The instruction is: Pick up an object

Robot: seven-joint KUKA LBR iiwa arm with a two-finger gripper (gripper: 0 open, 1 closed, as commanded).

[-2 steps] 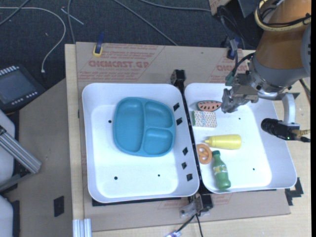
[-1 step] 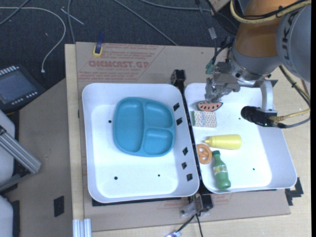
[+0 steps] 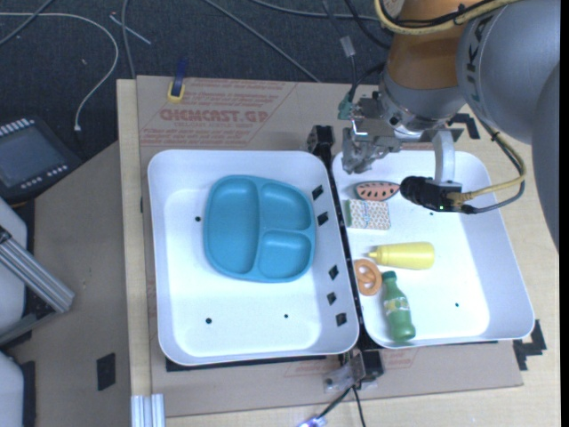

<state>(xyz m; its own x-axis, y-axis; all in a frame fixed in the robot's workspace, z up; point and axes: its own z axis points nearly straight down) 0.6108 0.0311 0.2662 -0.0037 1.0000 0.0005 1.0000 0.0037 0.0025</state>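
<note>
2 shallow white bins side by side on the bench: left bin with a blue divided plate flat at its centre; right bin with the small items grouped along its left wall, probably loose pick stock. Grey arm with orange band entering from the right, wrist pointed down over the right bin's far left corner. Gripper low above the bin floor, just beyond an orange patterned piece; finger state not discernible, nothing visibly between them. Candidates in descending size: yellow bottle on its side, green bottle lying near the front, patterned card, pretzel. Nearest candidate, by judgement: the orange piece.
</note>
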